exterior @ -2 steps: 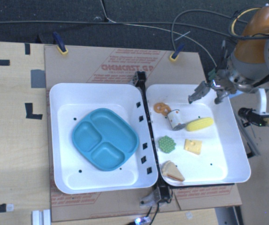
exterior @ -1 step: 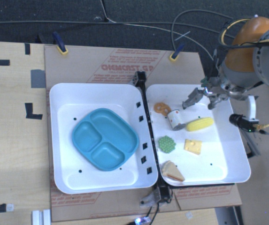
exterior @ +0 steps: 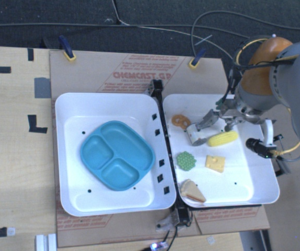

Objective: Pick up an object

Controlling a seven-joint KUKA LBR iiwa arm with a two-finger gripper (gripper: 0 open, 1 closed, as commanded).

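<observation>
Brown cardboard bench, two white bins. Left white bin holds blue plastic tray. Gripper low in right white bin, touching yellow corn cob; fingers' state unclear.

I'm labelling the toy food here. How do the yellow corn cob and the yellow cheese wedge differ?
The yellow corn cob is long and rounded; the yellow cheese wedge is short, blocky and flat-faced. The corn cob lies right beside the gripper; the cheese wedge lies apart, nearer the front of the bin. The corn cob is a brighter yellow, the cheese wedge paler, with holes. Both lie in the right white bin.
</observation>
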